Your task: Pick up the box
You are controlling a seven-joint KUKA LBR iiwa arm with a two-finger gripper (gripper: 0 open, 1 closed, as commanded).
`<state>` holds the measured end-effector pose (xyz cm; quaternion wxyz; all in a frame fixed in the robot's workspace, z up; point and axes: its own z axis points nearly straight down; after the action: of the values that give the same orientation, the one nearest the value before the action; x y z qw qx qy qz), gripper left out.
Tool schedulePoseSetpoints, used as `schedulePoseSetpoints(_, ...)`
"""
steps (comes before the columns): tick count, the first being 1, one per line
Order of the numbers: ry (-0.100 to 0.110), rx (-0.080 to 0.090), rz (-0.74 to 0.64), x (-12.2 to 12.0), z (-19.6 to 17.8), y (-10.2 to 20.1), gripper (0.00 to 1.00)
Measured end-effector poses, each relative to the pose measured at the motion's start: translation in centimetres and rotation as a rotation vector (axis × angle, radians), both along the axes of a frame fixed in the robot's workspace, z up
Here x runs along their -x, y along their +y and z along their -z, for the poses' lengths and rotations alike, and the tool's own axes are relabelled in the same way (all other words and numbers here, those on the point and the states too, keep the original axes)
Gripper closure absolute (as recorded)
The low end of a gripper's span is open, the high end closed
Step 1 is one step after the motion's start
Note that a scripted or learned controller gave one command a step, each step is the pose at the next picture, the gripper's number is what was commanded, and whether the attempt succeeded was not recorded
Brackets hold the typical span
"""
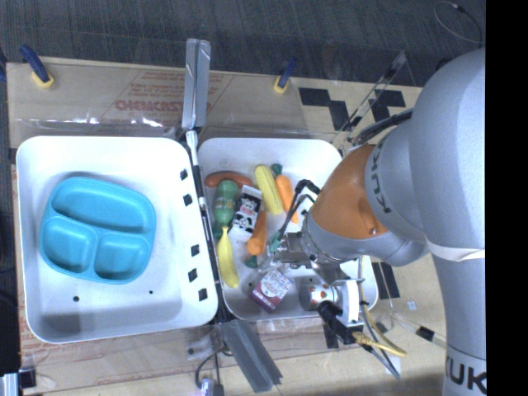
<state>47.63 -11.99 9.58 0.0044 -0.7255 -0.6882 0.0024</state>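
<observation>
Over the right bin the grey arm reaches in from the right, its orange band covering the bin's right wall and much of its floor; the gripper sits low beneath the wrist, its dark hardware crowded into shadow, and whether the jaws are spread or pressed together cannot be told; nothing can be seen between them. Just below and left of the gripper lies the box, a small maroon carton with a pale printed face, tilted on the bin floor near the front wall; its upper right corner runs close under the gripper's metal parts, and contact or a gap there is too fine to make out. A second small carton, white with black markings, lies further back among toy food; a yellow banana lies along the left wall, a green piece beside it, an orange carrot-like piece slanting toward the wrist, a yellow corn-like piece and another orange piece behind, partly cut off by a black cable; a reddish sausage shape lies at the back. Well apart, the left bin holds a blue divided tray.
</observation>
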Motion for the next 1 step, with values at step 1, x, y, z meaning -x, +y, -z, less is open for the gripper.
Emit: schedulePoseSetpoints(1, -0.004, 0.003, 0.086, -0.08, -10.22, 8.97, 1.0)
